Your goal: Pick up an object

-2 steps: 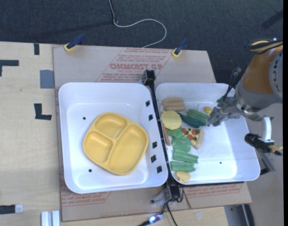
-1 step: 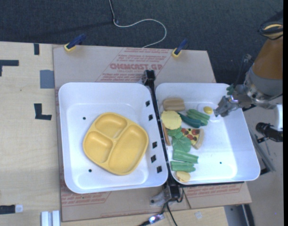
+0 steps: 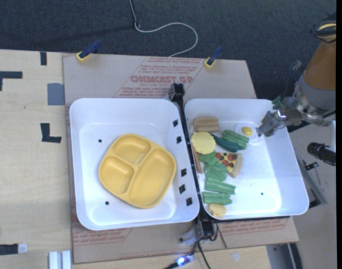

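The right bin [image 3: 271,172] holds a heap of toy food along its left side: a brown bun [image 3: 206,123], a yellow round piece [image 3: 204,143], a teal and green pod [image 3: 231,139], a pizza slice [image 3: 229,162], green pieces [image 3: 218,185] and a small yellow ball [image 3: 247,131]. My gripper [image 3: 267,124] hangs over the right bin's upper right part, just right of the yellow ball. Nothing shows between its tips.
The left bin [image 3: 87,116] carries a yellow divided plate [image 3: 137,170]. A white cable [image 3: 159,27] runs across the dark floor at the back. Blue and yellow clamps [image 3: 88,50] pin the cardboard sheet. The right half of the right bin is bare white.
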`<state>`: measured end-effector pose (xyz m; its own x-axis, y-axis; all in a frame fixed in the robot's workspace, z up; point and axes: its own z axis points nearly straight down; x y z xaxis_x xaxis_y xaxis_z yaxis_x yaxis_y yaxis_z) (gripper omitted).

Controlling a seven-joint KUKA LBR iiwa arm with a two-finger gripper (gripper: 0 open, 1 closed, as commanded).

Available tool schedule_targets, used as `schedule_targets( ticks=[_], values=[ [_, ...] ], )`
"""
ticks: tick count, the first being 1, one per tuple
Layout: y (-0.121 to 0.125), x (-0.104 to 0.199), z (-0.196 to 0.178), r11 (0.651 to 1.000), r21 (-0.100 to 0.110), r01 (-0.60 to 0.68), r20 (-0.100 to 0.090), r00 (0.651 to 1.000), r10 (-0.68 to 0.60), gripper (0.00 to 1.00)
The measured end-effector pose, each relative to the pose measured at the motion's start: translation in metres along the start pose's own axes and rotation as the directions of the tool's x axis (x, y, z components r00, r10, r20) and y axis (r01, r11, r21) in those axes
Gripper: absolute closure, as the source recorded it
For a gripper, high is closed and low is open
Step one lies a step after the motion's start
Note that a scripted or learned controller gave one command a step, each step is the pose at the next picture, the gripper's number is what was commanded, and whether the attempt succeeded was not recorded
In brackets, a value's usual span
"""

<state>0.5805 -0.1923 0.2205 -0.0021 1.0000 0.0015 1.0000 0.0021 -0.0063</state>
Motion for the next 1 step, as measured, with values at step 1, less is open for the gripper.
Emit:
schedule_targets(
  ticks=[1],
  values=[
    [-0.0113, 0.0587, 0.0123, 1.0, 0.004, 0.003, -0.001, 1.0, -0.003, 1.0]
  ],
)
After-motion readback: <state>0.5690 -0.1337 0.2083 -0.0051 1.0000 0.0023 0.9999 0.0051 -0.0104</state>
